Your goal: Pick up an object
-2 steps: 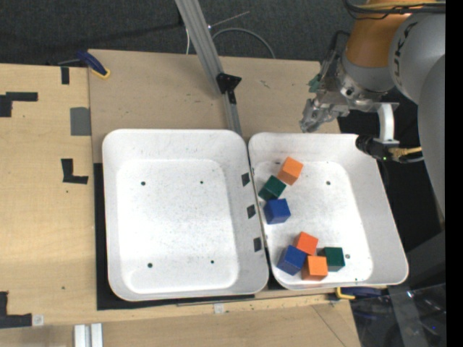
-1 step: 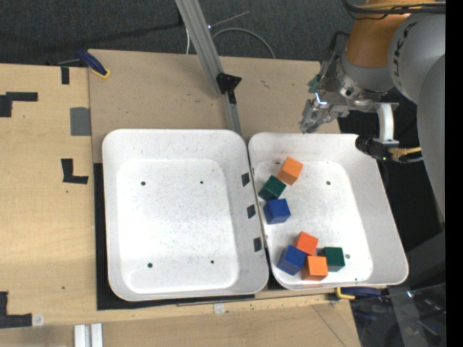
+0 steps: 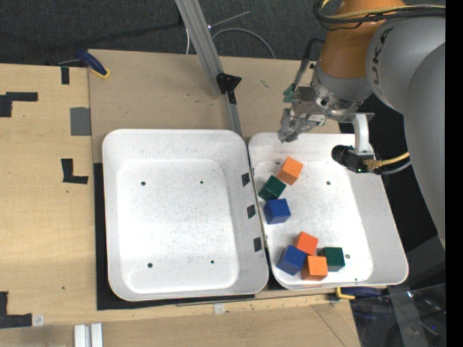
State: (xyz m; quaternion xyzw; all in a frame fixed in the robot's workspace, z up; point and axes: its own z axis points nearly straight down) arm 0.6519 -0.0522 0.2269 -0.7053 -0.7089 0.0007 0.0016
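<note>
While the gripper (image 3: 291,133) is hovering at the right bin's (image 3: 383,226) far rim, nothing between its narrow fingers, it's probably lining up on the orange cube (image 3: 291,170).

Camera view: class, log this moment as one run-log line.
gripper: above right bin far edge | holding: nothing seen | nearest: orange cube | left bin

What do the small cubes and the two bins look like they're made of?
The cubes, such as the orange cube and the blue cube, look like painted wood or hard plastic: flat matte colour, crisp edges, no glare. The right bin and left bin look like moulded white plastic, with rounded rims and a fine dark speckle. Neither guess is certain.
</note>
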